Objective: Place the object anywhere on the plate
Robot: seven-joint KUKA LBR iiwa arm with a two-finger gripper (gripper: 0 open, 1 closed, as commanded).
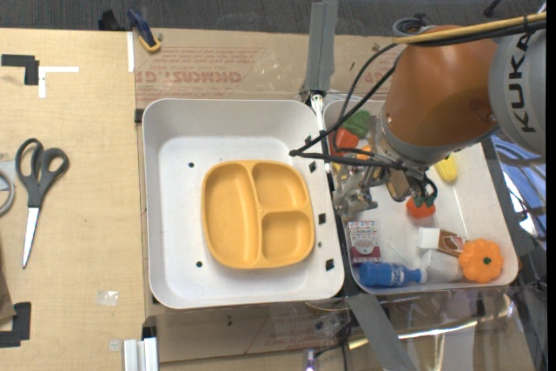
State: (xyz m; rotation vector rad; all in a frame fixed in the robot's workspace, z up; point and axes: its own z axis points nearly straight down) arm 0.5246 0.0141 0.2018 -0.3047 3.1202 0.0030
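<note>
Camera view shows the yellow plate (258,214) lying in the left bin (165,213), its three compartments bare; nothing rests on it, so the placing is not yet done. The arm (443,91) reaches in from the right of the frame and hangs over the right bin (499,195); the hand (358,187) sits low at that bin's left edge, among clutter, and I cannot tell whether it is released or clenched, nor whether anything is in it. Which object is meant is unclear; candidates lie in the right bin: a blue bottle (389,275) at lower centre, its long axis running left to right, and a small pumpkin (481,261) at lower right. By my judgement, both the pick and the carry leftward to the plate remain.
</note>
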